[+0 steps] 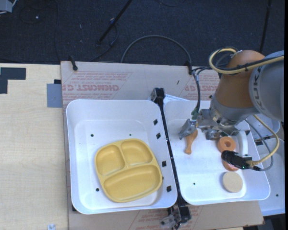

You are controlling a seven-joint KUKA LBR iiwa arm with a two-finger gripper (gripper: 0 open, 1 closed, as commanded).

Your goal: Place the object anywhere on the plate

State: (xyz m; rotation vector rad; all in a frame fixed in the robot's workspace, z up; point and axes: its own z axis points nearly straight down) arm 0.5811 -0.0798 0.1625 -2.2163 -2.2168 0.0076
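Three small items lie in the right bin [264, 188]: orange stick [190, 142], ring [226, 143], pale disc [232, 181]. Pincer [188, 128] sits at the stick's top end; grip unclear. Stick looks light, rigid; take mid-shaft. Yellow plate [128, 169] waits in left bin [81, 128].

Landmark = cardboard sheet [110, 83], brown, red print reading upside down, lying under both bins. Left of it: light wood bench top [24, 147], with black blocky shapes [7, 78] and a grey rectangle [53, 95] near its upper edge. Above the cardboard: dark carpet-like floor [86, 28], thin black cables [153, 42] looping across it, one arcing right at the cardboard's top edge. Pale object at far top-left corner [1, 4], too cut off to identify. Lighting even, soft shadows.
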